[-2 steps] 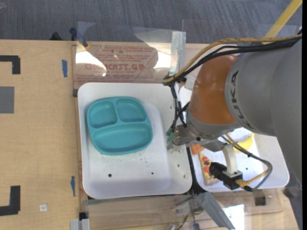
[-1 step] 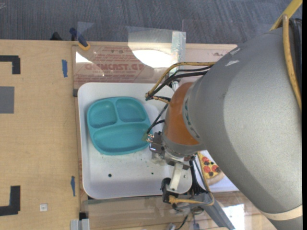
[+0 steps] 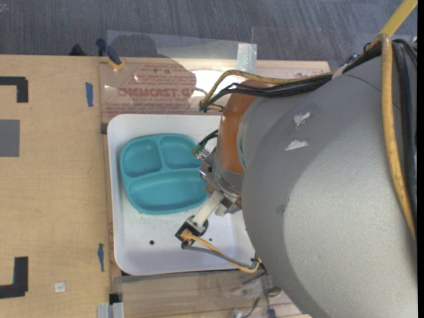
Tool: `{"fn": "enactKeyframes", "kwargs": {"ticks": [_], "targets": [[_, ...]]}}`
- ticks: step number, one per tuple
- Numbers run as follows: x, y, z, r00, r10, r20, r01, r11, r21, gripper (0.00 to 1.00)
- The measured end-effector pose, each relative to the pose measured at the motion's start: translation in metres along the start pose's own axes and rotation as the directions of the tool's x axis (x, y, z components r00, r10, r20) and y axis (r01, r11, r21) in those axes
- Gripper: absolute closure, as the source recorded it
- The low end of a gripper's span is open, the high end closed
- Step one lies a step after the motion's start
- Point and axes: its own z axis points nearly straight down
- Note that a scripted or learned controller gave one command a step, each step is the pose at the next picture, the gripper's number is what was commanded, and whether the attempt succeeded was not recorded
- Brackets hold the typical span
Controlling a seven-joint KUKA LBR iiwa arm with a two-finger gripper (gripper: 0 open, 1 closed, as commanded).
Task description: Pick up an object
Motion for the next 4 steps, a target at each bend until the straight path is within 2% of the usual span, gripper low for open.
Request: {"fn": "enactKeyframes", "kwargs": {"ticks": [1,2,3,4], "targets": [[0.052,-0.033,-0.016,0.986,0.169,0.003,-0.169,0.986,0.000,1.00],[0.054,-0.046,-0.017,0.841,0.541,0.000,-0.541,0.841,-0.002,1.00],[0.040,-0.061,-0.184,0.842,0.540,-0.009,-0.540,0.842,0.001,1.00],[0.036,-0.060,-0.077,0.970,0.241,0.008,-0.241,0.970,-0.001,1.00]]}}
